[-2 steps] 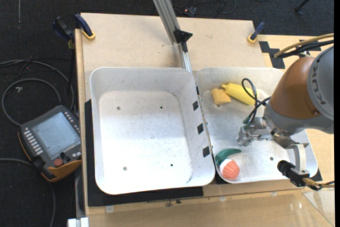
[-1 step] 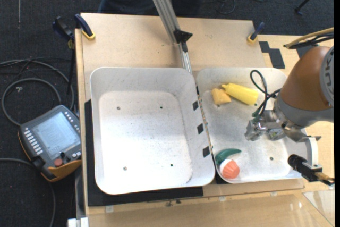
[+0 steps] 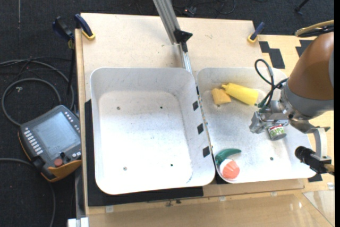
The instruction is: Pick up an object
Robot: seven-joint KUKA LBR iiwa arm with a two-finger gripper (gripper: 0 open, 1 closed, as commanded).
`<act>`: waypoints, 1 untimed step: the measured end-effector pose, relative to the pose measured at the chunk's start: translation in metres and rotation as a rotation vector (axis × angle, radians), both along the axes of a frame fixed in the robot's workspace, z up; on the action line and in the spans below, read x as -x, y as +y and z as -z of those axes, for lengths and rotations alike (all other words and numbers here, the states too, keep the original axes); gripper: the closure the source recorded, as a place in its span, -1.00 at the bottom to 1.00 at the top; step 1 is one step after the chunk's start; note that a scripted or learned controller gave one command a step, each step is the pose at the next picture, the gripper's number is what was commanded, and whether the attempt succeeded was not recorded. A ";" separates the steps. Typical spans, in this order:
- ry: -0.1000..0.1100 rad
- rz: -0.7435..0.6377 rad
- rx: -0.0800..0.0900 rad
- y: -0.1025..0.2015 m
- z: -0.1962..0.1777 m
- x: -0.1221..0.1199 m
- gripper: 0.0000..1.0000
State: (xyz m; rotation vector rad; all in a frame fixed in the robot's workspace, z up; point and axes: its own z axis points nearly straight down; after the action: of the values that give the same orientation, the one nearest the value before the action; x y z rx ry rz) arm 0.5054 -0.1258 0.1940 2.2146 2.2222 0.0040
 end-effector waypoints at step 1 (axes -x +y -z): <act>-0.001 0.000 0.001 0.000 -0.047 -0.002 1.00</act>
State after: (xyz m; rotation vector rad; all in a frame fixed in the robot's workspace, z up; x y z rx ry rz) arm 0.5072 -0.1259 0.2415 2.2138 2.2213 0.0045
